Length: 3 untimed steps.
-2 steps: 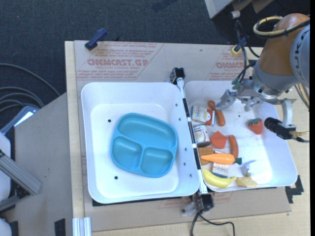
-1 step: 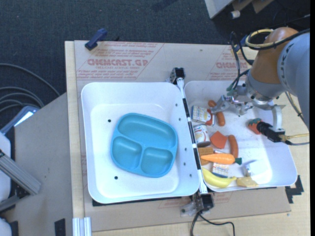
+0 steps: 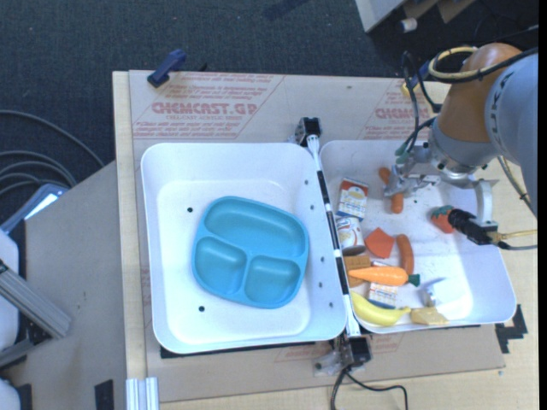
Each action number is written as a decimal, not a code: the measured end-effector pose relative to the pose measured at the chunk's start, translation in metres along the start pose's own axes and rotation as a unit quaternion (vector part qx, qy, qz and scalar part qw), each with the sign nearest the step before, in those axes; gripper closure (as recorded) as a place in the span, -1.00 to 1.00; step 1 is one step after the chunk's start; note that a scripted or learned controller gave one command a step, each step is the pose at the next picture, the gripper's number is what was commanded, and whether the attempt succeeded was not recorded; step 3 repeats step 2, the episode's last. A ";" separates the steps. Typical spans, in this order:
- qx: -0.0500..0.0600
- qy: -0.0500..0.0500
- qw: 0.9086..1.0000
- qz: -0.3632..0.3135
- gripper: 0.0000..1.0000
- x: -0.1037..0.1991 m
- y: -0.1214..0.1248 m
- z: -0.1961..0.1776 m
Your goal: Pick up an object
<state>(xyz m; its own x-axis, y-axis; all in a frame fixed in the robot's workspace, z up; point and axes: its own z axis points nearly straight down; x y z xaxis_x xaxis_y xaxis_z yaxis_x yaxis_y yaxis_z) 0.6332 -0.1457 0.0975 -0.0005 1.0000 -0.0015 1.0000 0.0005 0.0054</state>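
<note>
Two bins are sitting side by side on the counter (image 3: 214,101); the arm (image 3: 479,101) is reaching into the right bin (image 3: 487,272) with the jaws (image 3: 400,178) low over its far end. Can't tell how wide the jaws are standing or whether anything is between them; the wrist is blocking the view.

Nearest candidate is a small orange-red piece (image 3: 396,202) lying directly under the jaws. A red piece (image 3: 442,219) is lying just beside, toward the arm side. The carton (image 3: 352,200) is sitting near, on the divider side. Orange wedge (image 3: 380,244), sausage (image 3: 405,254), carrot (image 3: 379,274) and banana (image 3: 376,311) are lying farther toward the near rim, packed close.

Risks, as I'm reading it: the piece underneath is small, so it's likely slipping or getting pushed aside on the smooth white floor. The cable (image 3: 513,244) is trailing across the bin and could snag.

Left bin (image 3: 162,254) is holding a blue divided tray (image 3: 250,251), well apart from the jaws. Dark carpet (image 3: 128,15) is surrounding the counter.
</note>
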 end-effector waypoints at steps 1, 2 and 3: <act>0.003 0.001 1.000 0.000 1.00 0.038 -0.079 -0.117; 0.004 0.001 1.000 0.000 1.00 0.088 -0.111 -0.156; 0.004 0.001 1.000 0.000 1.00 0.088 -0.111 -0.156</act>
